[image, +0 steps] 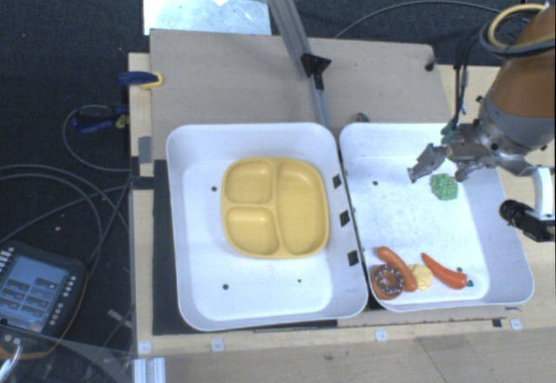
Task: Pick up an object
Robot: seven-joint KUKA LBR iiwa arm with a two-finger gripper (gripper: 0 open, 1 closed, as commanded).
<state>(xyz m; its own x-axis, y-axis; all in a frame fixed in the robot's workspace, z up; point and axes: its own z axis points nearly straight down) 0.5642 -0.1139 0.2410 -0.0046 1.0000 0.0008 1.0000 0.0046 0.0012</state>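
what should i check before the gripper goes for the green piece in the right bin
1. Gripper sits over the right bin: ok.
2. Green piece lies just below the gripper, apart from other items: ok.
3. Fingers open wide enough: cannot tell.
4. Nothing held already: cannot tell.
5. Sausages and donut lie at the bin's near edge, clear of the descent: ok.
6. Yellow plate is in the left bin, out of the way: ok.
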